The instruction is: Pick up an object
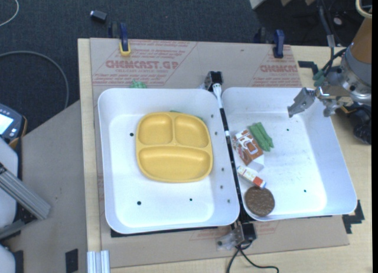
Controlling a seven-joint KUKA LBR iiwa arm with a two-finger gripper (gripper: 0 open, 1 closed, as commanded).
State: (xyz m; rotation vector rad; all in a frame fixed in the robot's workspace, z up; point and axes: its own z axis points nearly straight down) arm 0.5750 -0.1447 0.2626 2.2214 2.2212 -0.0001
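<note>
The right bin (331, 165) holds several small objects along its left side. A green pod-like piece (261, 136) lies next to a brown and white packet (248, 148). Below them are a small red and white box (253, 176) and a brown round disc (260, 201) at the bin's front left corner. My gripper (312, 107) hangs over the far right part of this bin, well apart from the objects. It is open with nothing between its fingers (298, 104).
The left bin (118, 195) holds a yellow divided plate (174, 148). Blue clamps (123, 36) pin the board at the back edge. The arm's wrist and cables (354, 83) stand over the right bin's far right corner.
</note>
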